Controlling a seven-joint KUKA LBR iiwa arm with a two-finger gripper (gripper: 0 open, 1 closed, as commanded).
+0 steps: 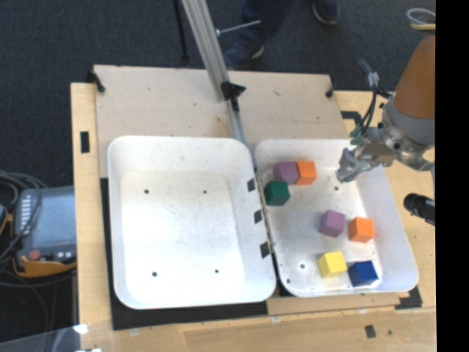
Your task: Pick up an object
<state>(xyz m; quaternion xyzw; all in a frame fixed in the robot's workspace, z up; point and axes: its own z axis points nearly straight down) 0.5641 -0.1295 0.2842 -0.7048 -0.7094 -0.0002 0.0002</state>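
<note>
Nearest me: blue cube [363, 273], yellow cube [332, 263]. Orange cube [306, 171] just left of my gripper [346, 171], apart from it; I cannot tell the claw's state.

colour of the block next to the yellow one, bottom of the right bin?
Blue, beside the yellow block; seen clearly in the camera view.
</note>
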